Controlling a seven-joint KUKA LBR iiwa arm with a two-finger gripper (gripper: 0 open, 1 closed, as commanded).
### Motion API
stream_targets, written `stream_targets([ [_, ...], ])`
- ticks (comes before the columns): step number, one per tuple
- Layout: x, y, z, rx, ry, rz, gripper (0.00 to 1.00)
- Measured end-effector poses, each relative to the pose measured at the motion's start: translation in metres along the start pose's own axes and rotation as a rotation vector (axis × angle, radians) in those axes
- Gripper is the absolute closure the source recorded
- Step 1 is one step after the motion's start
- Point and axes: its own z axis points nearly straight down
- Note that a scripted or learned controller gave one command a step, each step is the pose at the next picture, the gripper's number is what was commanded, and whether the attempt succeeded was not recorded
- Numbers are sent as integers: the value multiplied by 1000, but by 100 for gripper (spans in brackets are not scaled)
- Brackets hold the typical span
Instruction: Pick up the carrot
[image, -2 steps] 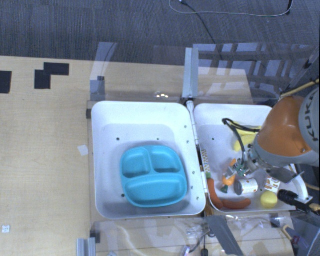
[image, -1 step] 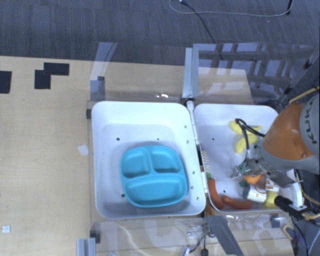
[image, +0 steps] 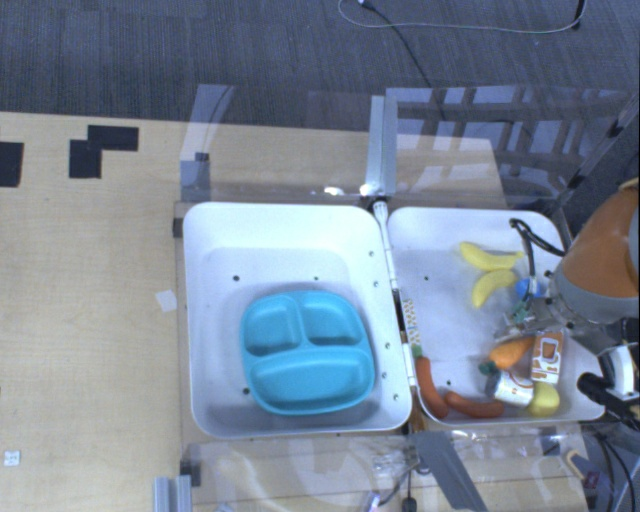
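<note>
The gripper (image: 535, 345) hangs low in the right bin (image: 440, 250), just beside the orange carrot (image: 510, 352). Its jaw state cannot be told. The carrot lies unlifted, near a banana (image: 490, 270).

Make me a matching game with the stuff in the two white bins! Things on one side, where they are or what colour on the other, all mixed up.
Things
1. tray
2. bananas
3. sausages
4. carrot

Clues
A. yellow, near the far side of the right bin
B. blue, lying alone in the left bin
C. orange, among the pile by the arm in the right bin
D. reddish-brown, along the near left corner of the right bin

Right pairs: 1-B, 2-A, 3-D, 4-C
</note>
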Motion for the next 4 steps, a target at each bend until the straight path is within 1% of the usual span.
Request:
stream_targets([
  [1,26,24,-18,15,5,67,0],
  [2,45,-18,-2,-7,-5,-303,0],
  [3,45,-15,-10,-10,-6,-306,100],
  [4,33,38,-43,12,6,-253,100],
])
